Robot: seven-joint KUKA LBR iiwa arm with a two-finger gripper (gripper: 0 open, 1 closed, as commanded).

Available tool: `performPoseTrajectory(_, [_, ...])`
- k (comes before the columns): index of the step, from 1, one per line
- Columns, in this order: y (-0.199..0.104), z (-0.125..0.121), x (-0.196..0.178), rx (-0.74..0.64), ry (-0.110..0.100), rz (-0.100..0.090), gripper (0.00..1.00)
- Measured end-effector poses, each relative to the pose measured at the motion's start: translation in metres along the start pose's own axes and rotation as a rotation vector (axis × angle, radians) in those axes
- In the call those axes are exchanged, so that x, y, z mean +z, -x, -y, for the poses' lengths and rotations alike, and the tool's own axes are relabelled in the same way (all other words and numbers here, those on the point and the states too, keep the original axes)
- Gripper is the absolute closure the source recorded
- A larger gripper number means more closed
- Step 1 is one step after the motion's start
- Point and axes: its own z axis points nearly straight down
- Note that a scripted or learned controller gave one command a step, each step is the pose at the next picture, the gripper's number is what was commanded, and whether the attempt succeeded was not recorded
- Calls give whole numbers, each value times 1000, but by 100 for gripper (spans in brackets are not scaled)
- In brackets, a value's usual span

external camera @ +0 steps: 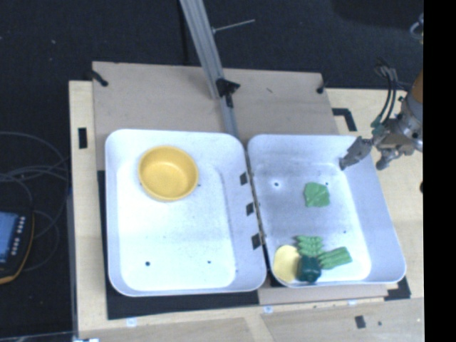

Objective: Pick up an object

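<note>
Gripper (369, 157) hangs over the right bin's (370, 212) upper right rim, its two fingers spread apart and nothing between them, as far as I see. Below it a crumpled green piece (317, 194) lies alone mid-bin; a green toothed piece (324, 251), a dark teal lump (309, 268) and a pale yellow disc (286, 262) cluster at the near edge. Left bin (171, 255) carries a round yellow bowl (168, 172). Both sit on my pale wooden tabletop (285, 84), over dark floor (43, 34)

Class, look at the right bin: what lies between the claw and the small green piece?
Bare white bin floor. In the camera view the claw sits over the bin's upper right edge, and nothing lies between it and the green piece.
</note>
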Motion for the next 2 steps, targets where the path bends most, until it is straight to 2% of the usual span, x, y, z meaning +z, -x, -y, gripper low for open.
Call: performPoseTrajectory(2, [-14, -1, 106, 0, 0, 0, 0])
